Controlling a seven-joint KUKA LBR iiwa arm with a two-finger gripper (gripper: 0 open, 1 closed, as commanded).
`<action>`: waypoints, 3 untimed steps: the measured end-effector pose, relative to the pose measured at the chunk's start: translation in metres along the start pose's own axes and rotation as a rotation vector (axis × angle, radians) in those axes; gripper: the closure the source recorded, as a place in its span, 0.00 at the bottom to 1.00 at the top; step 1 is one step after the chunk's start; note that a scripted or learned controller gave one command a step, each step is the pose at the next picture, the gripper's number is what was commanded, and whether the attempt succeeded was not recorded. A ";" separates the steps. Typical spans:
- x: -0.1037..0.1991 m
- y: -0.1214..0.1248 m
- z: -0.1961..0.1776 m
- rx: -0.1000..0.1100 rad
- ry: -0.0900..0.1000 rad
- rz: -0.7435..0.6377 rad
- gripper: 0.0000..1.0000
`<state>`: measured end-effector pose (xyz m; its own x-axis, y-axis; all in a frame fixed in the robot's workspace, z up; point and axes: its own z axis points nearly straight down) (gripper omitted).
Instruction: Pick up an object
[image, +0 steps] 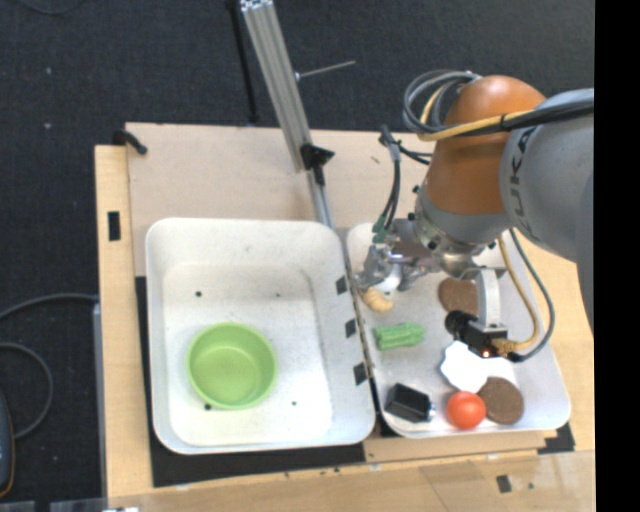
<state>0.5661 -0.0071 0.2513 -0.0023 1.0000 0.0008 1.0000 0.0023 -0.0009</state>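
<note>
The arm (520, 150) runs off the right edge, so its base cannot be seen. Its orange band and wrist cover the far part of the right bin (555, 400). Just right of the gripper (382, 272), a brown disc (458, 295) lies half under the wrist. A small tan object (377, 298) sits at the gripper's tip, too small to identify.
</note>
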 end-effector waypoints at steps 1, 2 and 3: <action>0.049 -0.005 0.012 0.000 0.000 0.000 1.00; 0.097 -0.017 0.002 -0.002 0.000 -0.001 1.00; 0.097 -0.017 0.002 -0.002 0.000 -0.001 0.00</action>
